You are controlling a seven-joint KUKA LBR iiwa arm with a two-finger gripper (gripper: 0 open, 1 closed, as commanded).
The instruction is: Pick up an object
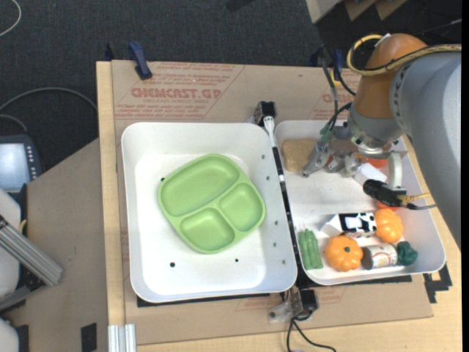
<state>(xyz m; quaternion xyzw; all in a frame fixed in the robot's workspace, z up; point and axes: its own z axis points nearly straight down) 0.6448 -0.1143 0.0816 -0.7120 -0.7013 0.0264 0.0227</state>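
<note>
Your gripper (331,160) hangs with its fingers spread apart, gripping nothing, over the far end of the right bin (438,259), just beside a flat tan sponge (296,153). Nearer you, along that bin's front edge, lie a green ridged pod (310,248), a small orange pumpkin (344,253), a round orange fruit (389,225) and a black-and-white block (355,223). The left bin (139,218) holds a green divided plate (211,202).

2 orange pumpkins (344,253) and a green pod (311,248) crowd the right bin's (315,196) near edge.
</note>
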